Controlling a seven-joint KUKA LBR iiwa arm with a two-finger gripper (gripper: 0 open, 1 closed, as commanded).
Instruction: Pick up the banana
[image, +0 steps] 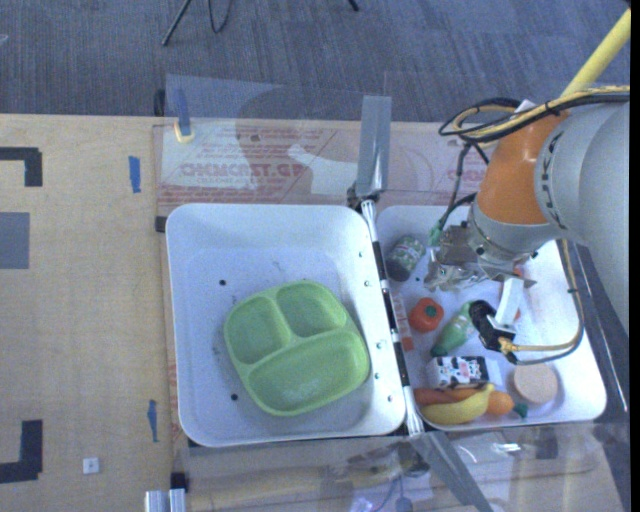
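Banana (462, 408) lay at the frame's lower right, wedged among toys; pincer (455, 268) hung above, grip state unclear, likely snagging neighbours.

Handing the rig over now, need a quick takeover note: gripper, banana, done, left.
Gripper: over the back of the right bin, near the grey object; whether it is open or shut can't be seen from this view.
Banana: lying at the right bin's front edge, beside the carrot and below the small carton.
Done: nothing, banana not lifted.
Left: move to the front edge, grasp, lift.
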